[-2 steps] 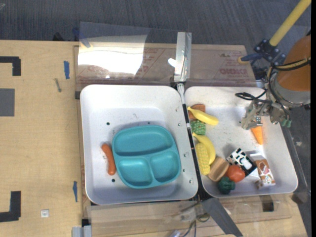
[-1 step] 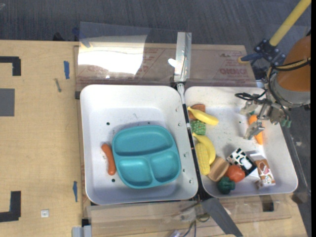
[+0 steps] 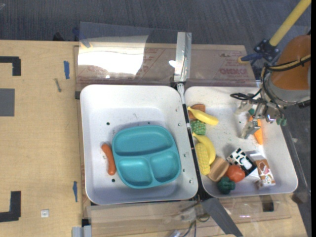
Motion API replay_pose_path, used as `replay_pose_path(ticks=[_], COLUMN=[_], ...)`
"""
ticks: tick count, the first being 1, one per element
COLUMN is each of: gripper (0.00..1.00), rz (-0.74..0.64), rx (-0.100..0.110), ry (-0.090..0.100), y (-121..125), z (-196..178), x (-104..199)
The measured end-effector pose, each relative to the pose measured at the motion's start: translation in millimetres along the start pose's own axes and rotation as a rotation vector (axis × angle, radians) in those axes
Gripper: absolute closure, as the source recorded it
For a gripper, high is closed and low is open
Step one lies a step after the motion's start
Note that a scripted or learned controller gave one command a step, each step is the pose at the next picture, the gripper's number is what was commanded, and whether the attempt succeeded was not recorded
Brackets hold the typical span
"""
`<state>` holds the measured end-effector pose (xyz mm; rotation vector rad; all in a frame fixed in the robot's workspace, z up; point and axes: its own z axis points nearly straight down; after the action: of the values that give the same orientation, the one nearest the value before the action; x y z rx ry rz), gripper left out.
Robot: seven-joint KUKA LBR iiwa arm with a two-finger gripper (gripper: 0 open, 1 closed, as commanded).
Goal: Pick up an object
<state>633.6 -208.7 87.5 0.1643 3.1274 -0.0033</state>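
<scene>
Now gripper (image 3: 253,124) low in right bin (image 3: 291,174), fingers around orange carrot (image 3: 257,134); firm hold unclear.

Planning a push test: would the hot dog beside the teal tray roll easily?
The hot dog looks smooth and cylindrical, so it probably rolls sideways readily. It lies against the divided tray, which likely blocks rolling that way. It seems a light toy.

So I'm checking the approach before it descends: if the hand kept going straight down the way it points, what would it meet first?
Probably the orange carrot, which lies right below the hand in the right bin. Depth is unclear from this slanted view, so it could touch bare bin floor beside it.
</scene>
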Motion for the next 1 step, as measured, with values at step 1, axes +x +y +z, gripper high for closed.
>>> replay_pose_path(ticks=[1], gripper=[1.0], rz=[0.0], rx=[0.003], ry=[-0.016], y=[0.0], z=[-15.4], x=[-4.4])
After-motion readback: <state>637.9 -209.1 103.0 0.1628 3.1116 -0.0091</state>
